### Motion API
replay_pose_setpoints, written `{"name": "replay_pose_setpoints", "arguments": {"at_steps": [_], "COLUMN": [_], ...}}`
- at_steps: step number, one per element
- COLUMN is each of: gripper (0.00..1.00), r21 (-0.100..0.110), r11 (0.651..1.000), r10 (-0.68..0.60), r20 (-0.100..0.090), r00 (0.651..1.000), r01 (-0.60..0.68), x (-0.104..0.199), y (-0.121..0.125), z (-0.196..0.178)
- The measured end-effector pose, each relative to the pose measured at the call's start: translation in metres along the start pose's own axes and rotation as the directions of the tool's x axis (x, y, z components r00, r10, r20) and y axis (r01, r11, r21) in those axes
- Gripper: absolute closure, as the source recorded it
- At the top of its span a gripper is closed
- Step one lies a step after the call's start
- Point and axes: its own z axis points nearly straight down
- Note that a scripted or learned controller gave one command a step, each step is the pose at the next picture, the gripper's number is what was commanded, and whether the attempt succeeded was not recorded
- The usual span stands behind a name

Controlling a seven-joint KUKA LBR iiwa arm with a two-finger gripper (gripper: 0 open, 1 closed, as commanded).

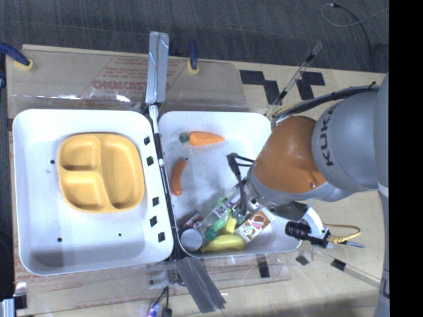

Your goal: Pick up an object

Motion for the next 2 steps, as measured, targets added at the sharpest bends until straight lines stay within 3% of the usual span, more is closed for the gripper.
{"name": "replay_pose_setpoints", "arguments": {"at_steps": [1,2], "gripper": [1.0,1.0], "r21": [-0.001,0.016], "r11": [1.0,0.925], "r10": [-0.006,0.38], "r20": [0.0,-0.005], "r00": [1.0,0.925], "r01": [0.006,-0.38], "x": [0.0,0.049], "y": [0.002,0.059], "z": [-0.01,-0.094]}}
